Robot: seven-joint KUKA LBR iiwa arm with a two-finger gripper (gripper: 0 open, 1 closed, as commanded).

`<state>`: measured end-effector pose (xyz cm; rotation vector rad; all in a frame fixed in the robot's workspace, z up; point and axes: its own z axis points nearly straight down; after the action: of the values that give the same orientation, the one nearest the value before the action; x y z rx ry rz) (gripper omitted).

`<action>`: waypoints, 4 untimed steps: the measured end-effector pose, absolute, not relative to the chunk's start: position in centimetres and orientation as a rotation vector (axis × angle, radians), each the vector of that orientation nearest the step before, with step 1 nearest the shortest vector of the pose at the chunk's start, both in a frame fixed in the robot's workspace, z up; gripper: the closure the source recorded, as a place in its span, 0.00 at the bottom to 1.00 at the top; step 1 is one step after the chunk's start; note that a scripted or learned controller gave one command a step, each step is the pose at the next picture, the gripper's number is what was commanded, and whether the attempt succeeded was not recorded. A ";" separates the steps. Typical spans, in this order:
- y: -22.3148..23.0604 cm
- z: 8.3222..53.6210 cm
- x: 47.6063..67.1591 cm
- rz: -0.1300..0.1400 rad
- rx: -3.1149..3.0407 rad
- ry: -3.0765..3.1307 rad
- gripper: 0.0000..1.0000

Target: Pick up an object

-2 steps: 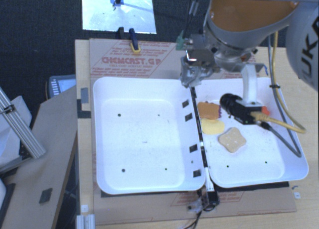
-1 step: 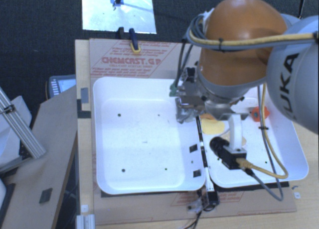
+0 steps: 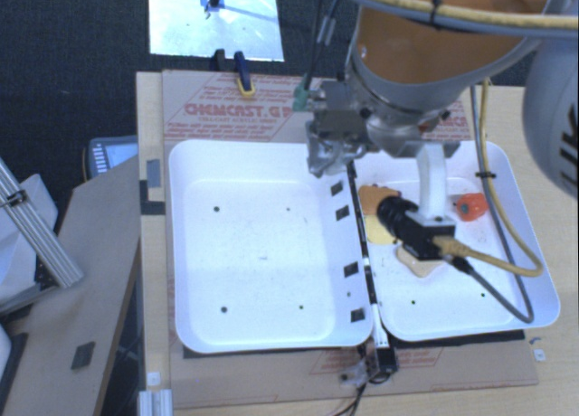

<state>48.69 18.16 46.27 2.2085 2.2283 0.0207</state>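
Three small things lie close together in the right bin (image 3: 457,307), toward its far half: a flat yellow-orange piece (image 3: 374,199) with soft rounded edges near the bin's inner wall, a flat pale tan piece (image 3: 423,268) just in front of it, and a small rounded orange-red object (image 3: 469,207) nearer the outer side. Robot parts cover some of the yellow and tan pieces, so their full outlines cannot be told. The pincer (image 3: 327,163), a blocky grey metal part, hangs over the seam where the two bins meet, beside the yellow piece; whether it is released or clenched cannot be told, and nothing is seen held in it. The left bin (image 3: 262,256) is smooth white plastic, shallow, with rounded corners and a few tiny dark dots on its floor. Both bins rest on a tan cardboard sheet (image 3: 226,111) printed with red letters, on a pale wooden table (image 3: 149,333). Beyond lies a shiny square metal plate (image 3: 217,12).
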 end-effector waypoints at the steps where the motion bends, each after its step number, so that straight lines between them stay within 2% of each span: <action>1: 23.3 49.9 55.3 0.014 2.209 2.228 1.00; 2: 23.5 51.7 48.4 0.005 2.213 2.231 1.00; 3: 23.4 51.5 48.6 0.003 2.216 2.228 0.00; 4: 23.5 52.6 48.7 0.007 2.209 2.233 1.00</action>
<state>48.65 23.48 52.63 2.2095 2.2331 0.0067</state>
